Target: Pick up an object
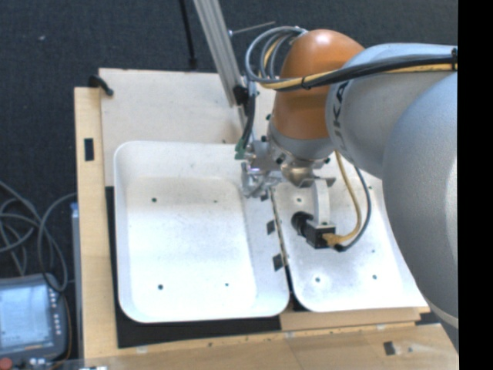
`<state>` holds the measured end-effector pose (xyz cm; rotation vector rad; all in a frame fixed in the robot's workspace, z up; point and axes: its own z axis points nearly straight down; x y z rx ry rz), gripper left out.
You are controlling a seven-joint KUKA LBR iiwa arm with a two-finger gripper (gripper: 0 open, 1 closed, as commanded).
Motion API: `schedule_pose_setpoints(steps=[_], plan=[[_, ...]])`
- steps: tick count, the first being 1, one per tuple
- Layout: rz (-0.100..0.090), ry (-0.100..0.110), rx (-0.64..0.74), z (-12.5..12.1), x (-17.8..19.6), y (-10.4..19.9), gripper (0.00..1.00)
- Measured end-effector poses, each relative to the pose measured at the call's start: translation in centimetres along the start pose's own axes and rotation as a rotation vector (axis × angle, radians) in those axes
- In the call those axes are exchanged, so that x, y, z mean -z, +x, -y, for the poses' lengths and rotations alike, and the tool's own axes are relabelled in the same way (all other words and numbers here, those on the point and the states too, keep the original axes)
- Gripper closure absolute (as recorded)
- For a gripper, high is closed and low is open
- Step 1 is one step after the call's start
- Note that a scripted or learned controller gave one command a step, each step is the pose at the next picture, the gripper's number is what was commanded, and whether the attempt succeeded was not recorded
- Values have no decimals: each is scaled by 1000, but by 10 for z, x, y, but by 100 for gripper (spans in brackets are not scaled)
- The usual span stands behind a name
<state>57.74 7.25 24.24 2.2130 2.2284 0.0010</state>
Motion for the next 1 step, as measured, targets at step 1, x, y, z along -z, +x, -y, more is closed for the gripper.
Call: schedule_pose_setpoints(steps=[1], plan=[[2, 1, -4, 0, 1, -4, 0]])
